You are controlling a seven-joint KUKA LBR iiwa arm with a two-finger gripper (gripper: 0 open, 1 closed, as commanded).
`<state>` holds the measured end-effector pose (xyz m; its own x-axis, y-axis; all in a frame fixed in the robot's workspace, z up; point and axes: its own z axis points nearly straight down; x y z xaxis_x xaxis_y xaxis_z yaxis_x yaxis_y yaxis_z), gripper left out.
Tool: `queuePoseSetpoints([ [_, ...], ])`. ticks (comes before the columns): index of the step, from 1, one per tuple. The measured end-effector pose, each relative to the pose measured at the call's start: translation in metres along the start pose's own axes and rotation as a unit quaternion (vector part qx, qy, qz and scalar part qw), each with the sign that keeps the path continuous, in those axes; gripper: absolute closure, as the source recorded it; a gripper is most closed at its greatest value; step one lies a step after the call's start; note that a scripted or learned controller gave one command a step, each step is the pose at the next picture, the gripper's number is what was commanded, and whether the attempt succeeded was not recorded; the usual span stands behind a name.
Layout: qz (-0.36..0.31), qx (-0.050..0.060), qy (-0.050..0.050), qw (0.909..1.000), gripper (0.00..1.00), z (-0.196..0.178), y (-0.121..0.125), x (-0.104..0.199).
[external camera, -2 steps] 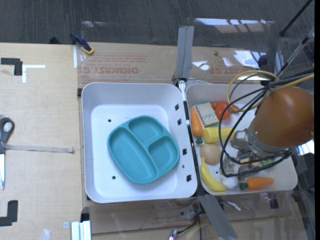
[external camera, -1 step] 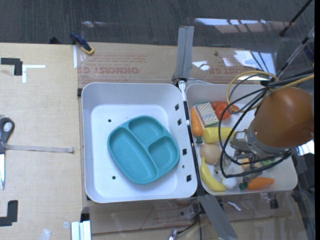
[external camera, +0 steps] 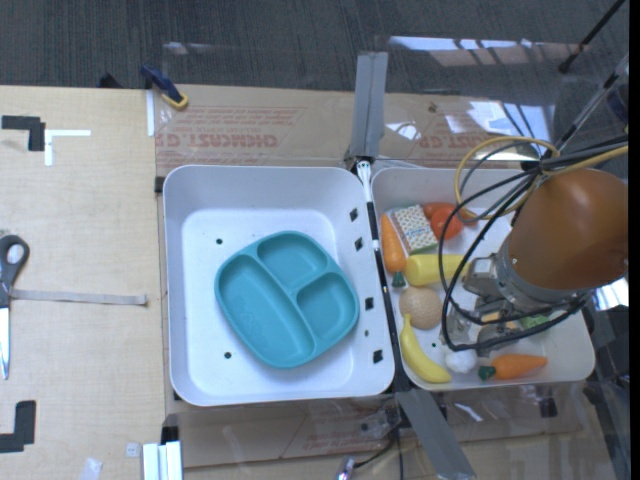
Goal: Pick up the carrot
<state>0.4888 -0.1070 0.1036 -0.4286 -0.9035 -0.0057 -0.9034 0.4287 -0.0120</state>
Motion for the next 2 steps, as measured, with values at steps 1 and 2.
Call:
queuePoseSetpoints([
  [1,0.0,0.0,0.0,1.0,0.0,0.0,0.0,0.0],
  [2,0.102,-0.002,-0.003,0.9947,0.0,0.01,-0.033,0.029],
])
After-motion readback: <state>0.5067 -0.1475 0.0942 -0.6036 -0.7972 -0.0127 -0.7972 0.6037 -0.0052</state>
